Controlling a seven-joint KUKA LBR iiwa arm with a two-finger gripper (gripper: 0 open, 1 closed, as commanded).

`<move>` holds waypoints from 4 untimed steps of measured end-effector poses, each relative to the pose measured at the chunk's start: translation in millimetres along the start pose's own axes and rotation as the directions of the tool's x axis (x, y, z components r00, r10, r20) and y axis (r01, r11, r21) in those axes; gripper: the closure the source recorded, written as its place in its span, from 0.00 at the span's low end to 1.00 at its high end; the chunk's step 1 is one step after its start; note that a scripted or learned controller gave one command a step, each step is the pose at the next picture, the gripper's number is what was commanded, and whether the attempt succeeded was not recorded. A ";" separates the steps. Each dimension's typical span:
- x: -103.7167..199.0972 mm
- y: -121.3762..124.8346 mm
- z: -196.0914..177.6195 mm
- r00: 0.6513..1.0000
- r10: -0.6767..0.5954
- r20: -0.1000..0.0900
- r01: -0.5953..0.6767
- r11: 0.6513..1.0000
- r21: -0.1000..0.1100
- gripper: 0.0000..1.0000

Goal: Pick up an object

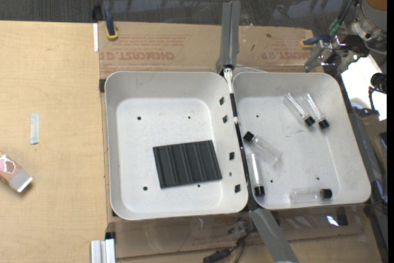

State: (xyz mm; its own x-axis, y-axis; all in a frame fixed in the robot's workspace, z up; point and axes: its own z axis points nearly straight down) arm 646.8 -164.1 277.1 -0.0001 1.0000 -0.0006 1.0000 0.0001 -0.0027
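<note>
A: Where would you send the arm first?

B: Going left to right: the left bin (123,194) has 1 dark ribbed pad (187,163) lying flat near its middle. It looks thin and low, so I judge it hard to pinch from above.

A: And the right bin (345,101)?

B: 5 clear vials with black caps. 1 leans by the divider (262,148), 1 lies along the left wall (253,173), 2 sit side by side at the upper middle (306,109), and 1 lies along the front wall (309,195).

A: The gripper (329,53)?

B: Above the right bin's far right corner, holding nothing; its fingers look spread. I'd pick the leaning vial, since it has room on both sides, and close across its width.
</note>
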 end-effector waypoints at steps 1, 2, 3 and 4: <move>23.1 -29.0 140.5 0.999 -0.044 0.000 0.044 0.999 0.000 0.00; -48.9 14.1 181.8 1.000 -0.024 -0.012 0.024 1.000 -0.002 0.00; -51.9 18.9 160.3 1.000 -0.026 -0.003 0.026 0.999 -0.019 1.00; 18.3 -9.8 64.3 0.999 0.041 0.000 -0.041 0.999 -0.003 1.00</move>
State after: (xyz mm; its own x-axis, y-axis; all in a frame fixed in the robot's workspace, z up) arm 636.8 -145.8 212.9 0.0411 0.9992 -0.0010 0.9992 -0.0411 -0.0001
